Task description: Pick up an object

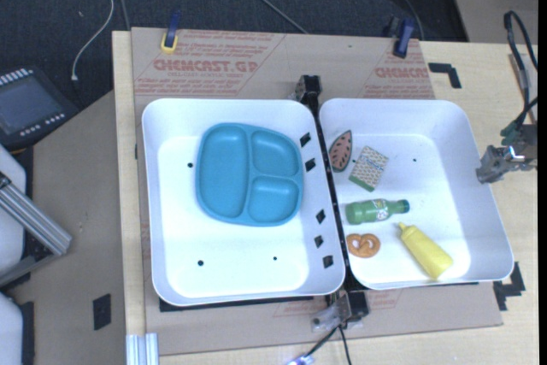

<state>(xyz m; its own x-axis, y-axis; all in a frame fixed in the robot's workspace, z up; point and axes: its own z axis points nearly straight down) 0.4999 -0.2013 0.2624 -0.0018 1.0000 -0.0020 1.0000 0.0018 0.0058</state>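
Dark carpet with loose cables behind; cardboard-topped counter (256, 55) carries two white bins. Left bin (171, 269) holds a blue divided plate (248, 173). Right bin (461, 150) has the candidates: watermelon slice (340, 150), checkered packet (369, 167), green bottle (374, 210), pretzel (363, 245), yellow mustard bottle (425, 250), all toy-size, probably light hard plastic, a bit slippery. Green bottle lies on its side mid-bin, clear of its neighbours; best grabbed across the body, not the narrow neck. Pincer (500, 160) sits at the right bin's right edge, nothing held; whether it's apart or together, cannot tell.
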